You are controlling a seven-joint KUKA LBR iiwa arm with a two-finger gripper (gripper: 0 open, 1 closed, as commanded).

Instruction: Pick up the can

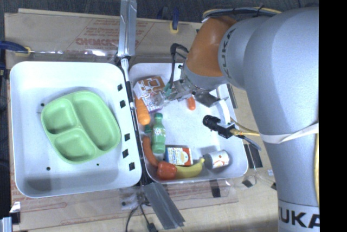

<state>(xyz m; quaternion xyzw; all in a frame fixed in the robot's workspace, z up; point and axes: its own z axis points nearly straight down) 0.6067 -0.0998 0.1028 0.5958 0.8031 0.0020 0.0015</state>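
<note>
The can [218, 159] is white with red print and lies on its side in the front right corner of the right bin [236, 171], next to the banana's tip. My gripper [173, 91] hangs over the back of that bin, at the right edge of a brown-and-white packet [150, 90]. It is well behind the can and apart from it. The grey arm and its orange band cover the bin's back right corner.
The right bin also holds a carrot [142, 111], a green bottle [158, 134], a red pepper [158, 165], a banana [190, 169], a small carton [178, 155] and a small orange piece [191, 104]. A green divided plate [81, 125] lies in the left bin [21, 171].
</note>
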